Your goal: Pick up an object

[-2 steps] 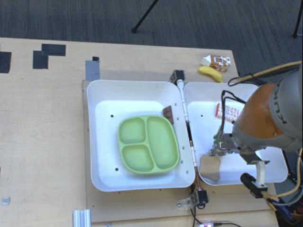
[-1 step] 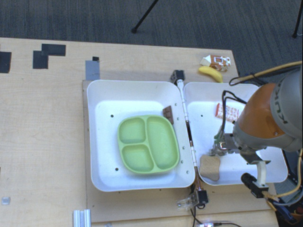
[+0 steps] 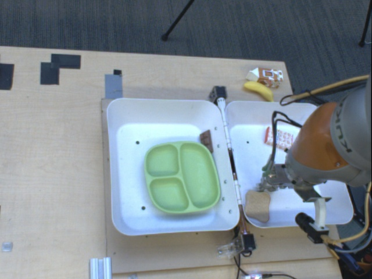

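The arm is a bulky grey body with a broad orange band beside it. Black cables loop off the band, and a yellow cable arcs above it.

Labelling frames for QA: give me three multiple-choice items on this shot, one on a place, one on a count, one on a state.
1. Where does the green plate lie?
A. left bin
B. right bin
C. on the bench outside the bins

2. How many compartments does the green plate have?
A. two
B. three
C. five

3. How does the banana lie?
A. in the right bin
B. on the green plate
C. on the bench, beyond the right bin

Answers: 1 A, it sits inside the left bin. 2 B, two ridges split it into three wells. 3 C, it lies on wood past the far rim of the right bin.
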Controlling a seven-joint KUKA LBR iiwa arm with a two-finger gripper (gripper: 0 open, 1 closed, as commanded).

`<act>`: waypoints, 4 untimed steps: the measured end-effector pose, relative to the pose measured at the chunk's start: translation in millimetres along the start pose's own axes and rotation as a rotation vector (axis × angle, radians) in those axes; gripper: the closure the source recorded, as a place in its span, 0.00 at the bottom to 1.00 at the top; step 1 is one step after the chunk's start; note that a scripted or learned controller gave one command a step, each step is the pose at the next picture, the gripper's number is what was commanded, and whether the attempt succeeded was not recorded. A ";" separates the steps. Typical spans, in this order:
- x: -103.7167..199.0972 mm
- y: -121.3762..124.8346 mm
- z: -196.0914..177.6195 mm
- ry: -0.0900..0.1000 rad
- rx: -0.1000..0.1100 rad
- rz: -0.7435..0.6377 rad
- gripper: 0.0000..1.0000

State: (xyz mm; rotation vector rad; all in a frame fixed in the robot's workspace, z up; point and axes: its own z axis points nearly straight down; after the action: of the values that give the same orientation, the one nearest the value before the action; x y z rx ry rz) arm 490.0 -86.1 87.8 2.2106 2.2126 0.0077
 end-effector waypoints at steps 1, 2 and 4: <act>0.0 0.0 0.0 0.001 0.000 0.002 1.00; -2.3 0.1 0.1 0.005 0.001 -0.001 1.00; 0.6 0.0 0.1 0.000 0.000 -0.001 1.00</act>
State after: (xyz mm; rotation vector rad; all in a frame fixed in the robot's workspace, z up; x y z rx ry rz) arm 490.0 -85.5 87.7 2.2098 2.2136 0.0076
